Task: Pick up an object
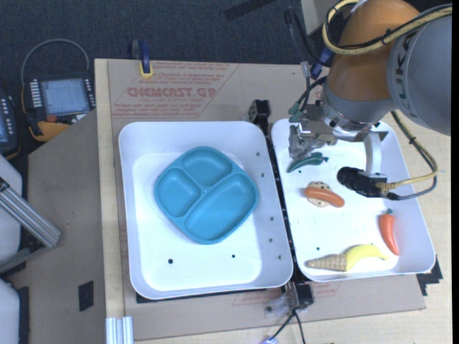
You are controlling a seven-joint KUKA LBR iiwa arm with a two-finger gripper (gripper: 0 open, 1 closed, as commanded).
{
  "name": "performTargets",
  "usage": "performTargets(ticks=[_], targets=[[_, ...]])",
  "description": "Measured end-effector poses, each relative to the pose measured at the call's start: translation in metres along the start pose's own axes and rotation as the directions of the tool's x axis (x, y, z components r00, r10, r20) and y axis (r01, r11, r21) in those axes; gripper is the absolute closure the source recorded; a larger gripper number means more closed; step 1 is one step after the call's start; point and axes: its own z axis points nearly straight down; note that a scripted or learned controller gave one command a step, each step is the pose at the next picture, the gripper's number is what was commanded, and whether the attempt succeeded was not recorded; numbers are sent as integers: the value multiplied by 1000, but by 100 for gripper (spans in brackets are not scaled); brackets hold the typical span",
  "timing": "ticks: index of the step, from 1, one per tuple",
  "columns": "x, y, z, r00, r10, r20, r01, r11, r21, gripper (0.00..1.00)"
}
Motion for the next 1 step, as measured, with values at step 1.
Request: performTargets(ticks=[1], targets=[[51,-17,-9,1000,0,1,0,1000,-1,100]])
